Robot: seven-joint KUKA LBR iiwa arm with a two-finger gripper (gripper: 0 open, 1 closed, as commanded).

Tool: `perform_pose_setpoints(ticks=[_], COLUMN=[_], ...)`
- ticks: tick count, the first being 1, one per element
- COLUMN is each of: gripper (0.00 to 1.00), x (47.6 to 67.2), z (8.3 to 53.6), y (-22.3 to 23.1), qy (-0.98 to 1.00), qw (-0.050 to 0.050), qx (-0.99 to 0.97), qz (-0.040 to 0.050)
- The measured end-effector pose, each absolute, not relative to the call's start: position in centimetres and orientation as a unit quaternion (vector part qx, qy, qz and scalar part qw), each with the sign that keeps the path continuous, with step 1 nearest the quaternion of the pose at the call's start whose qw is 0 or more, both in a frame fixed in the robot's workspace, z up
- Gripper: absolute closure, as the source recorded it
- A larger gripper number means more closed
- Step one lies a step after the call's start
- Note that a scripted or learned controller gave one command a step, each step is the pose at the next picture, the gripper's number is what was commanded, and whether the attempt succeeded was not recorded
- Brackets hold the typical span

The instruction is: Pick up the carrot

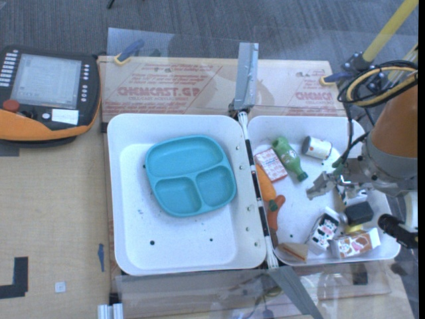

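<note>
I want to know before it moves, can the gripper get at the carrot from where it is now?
Probably yes. The carrot lies uncovered against the right bin's left wall, the gripper hovering to its right. That wall may crowd one finger.

The arm [398,135] runs off the right edge, so most of its body is out of frame, and its bulk covers the right bin's [292,122] far right wall. The gripper [323,185] is small and grey against clutter; whether its fingers are parted cannot be told. The carrot [266,186] lies against the divider, its lower end merging with a green-and-red piece too small to identify. Labels on the packets [271,163] are unreadable. The pendant [46,95] is cut by the left edge, its screen washed out.
</note>
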State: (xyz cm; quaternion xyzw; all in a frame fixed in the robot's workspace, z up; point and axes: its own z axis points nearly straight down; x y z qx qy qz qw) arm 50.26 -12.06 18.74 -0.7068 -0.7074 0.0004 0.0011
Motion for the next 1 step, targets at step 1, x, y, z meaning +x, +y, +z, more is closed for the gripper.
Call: perform_pose_setpoints(ticks=[1], gripper=[0.0], x=[56.7], z=[8.78], y=[-9.28], qy=[-0.722], qw=[-0.005], qx=[-0.692], qz=[-0.0022])
